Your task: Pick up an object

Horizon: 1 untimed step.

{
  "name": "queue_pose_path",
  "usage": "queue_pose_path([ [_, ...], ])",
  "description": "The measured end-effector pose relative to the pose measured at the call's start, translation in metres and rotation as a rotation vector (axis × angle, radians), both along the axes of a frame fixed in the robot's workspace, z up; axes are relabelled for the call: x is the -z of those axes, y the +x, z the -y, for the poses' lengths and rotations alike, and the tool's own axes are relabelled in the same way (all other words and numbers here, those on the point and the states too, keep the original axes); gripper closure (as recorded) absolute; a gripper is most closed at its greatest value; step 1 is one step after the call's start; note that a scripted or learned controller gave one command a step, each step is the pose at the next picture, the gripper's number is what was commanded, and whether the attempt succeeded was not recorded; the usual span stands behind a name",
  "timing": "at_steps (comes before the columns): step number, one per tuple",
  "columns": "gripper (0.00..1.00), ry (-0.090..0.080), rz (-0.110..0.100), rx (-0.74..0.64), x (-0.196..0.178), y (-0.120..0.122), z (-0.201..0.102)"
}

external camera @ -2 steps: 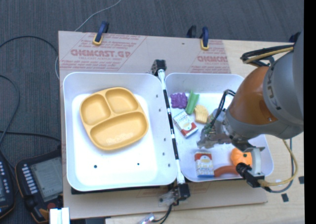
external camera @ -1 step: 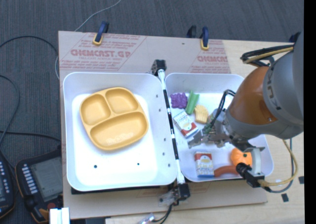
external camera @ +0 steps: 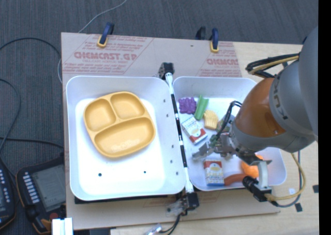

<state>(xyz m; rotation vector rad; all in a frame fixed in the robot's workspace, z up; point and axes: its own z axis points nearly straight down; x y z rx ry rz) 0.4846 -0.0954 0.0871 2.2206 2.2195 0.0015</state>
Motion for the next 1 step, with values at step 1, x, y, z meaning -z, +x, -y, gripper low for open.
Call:
queue_pose_path([
  [1,1.0,0.0,0.005,0.0,-0.011,0.0021,-0.0004],
])
